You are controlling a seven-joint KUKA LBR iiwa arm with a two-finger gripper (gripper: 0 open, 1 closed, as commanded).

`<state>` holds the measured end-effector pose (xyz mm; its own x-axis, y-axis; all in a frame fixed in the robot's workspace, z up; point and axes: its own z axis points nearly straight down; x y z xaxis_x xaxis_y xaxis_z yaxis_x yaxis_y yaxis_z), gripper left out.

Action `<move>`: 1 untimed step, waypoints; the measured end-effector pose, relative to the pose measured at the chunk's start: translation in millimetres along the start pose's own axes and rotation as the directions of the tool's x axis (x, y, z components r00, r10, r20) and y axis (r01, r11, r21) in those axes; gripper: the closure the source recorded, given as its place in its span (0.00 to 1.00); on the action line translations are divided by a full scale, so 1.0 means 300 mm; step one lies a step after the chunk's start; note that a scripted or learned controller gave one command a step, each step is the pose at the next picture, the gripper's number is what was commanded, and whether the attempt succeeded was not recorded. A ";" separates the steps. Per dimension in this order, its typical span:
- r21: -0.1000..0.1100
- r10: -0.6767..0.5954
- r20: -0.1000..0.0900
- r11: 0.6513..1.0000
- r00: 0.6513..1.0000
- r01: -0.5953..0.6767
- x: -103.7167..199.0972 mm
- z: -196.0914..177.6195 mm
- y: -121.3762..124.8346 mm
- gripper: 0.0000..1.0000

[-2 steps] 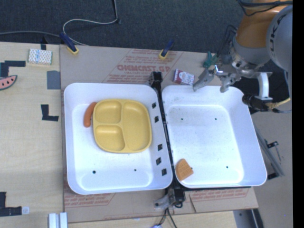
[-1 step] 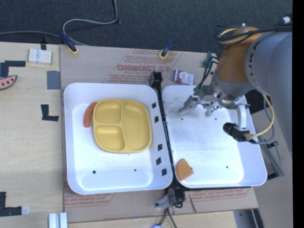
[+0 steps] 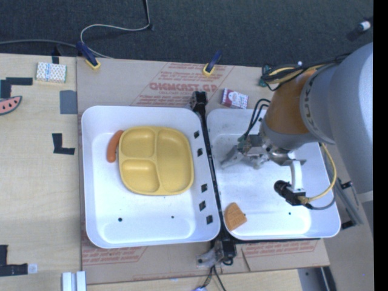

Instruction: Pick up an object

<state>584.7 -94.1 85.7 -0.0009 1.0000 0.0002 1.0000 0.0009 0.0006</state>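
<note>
1. While the big grey arm [image 3: 327,108] leans in from three o'clock, it covers much of the right bin [image 3: 315,226] and hangs over that bin's upper middle.
2. Both white bins sit side by side on the surface [image 3: 36,180]; the left bin [image 3: 97,223] carries a yellow divided plate [image 3: 156,160] near its centre, and an orange sausage-shaped piece [image 3: 112,147] lies touching the plate's nine o'clock edge, its long axis running twelve to six.
3. From where I stand, the tool [image 3: 233,157] points toward nine o'clock, low over the floor of the right bin near the divider between the bins. Its grey fingers [image 3: 229,159] seem slightly parted with nothing between them, so I'd say it grips nothing.
4. Closest pickable thing, as I judge it: a small tan cracker-like piece [image 3: 234,216] in the right bin's lower left corner, almost straight toward six o'clock from the tool and well apart from it. It looks roughly square, turned on a corner, so no long axis matters much.
5. My guess is the coming move means swinging toward six o'clock and descending over that piece; its spot close to the bin wall could crowd one finger.
</note>
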 end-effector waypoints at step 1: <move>-0.003 0.001 0.002 1.000 1.000 0.000 -0.004 -0.033 0.002 1.00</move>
<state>585.4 -95.2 95.7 -0.0004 1.0000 -0.0022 1.0000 0.0004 0.0040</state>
